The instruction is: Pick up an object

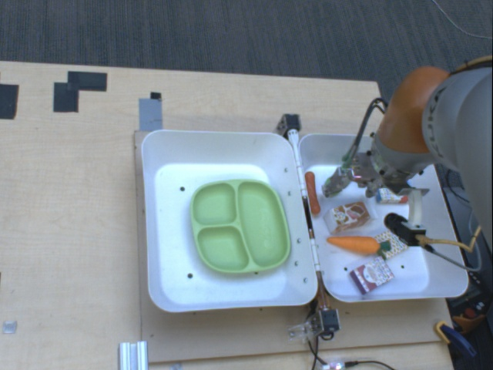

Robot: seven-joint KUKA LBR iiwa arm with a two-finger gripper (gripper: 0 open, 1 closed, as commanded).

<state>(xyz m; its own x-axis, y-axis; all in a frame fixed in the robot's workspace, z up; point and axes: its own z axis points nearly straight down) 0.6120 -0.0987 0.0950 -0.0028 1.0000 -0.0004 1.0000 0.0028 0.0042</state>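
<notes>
Maroon snack packet (371,276): near part of right bin (443,284). Carrot (354,244): just beyond it, lying crosswise, green end to the right. Printed food packet (348,216): just beyond the carrot. Red sausage (311,193): along right bin's left wall. Gripper (339,183): over far part of right bin, between sausage and printed packet; wide or narrow cannot be told. Green three-compartment plate (240,226): middle of left bin (166,284). Both bins stand on bench (69,230).

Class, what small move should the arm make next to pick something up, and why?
Probably lower the pincer towards the small flat printed packet: it hangs over the right white bin, and that packet lies closest beneath it.
</notes>
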